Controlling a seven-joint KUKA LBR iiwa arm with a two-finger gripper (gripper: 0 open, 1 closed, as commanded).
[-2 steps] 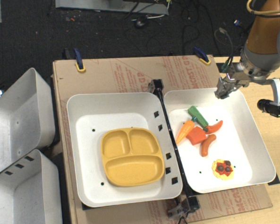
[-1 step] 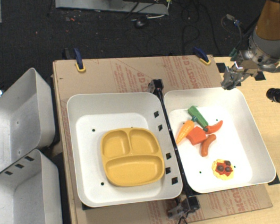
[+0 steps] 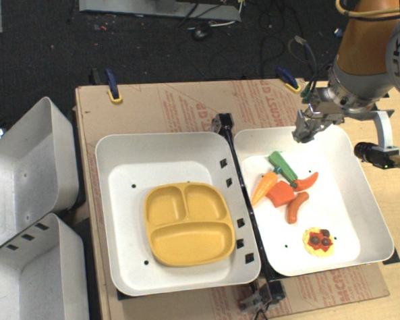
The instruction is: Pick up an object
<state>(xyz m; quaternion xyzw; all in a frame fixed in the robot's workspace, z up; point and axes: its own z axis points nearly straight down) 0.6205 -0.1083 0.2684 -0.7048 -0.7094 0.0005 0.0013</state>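
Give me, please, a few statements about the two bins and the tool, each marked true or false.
1. The yellow divided plate lies in the left bin. True.
2. The toy carrot lies on the plate. False: it is in the right bin.
3. The tool is above the right bin's far edge. True.
4. The small pizza is in the left bin. False: right bin.
5. The green piece lies beside the carrot. True.
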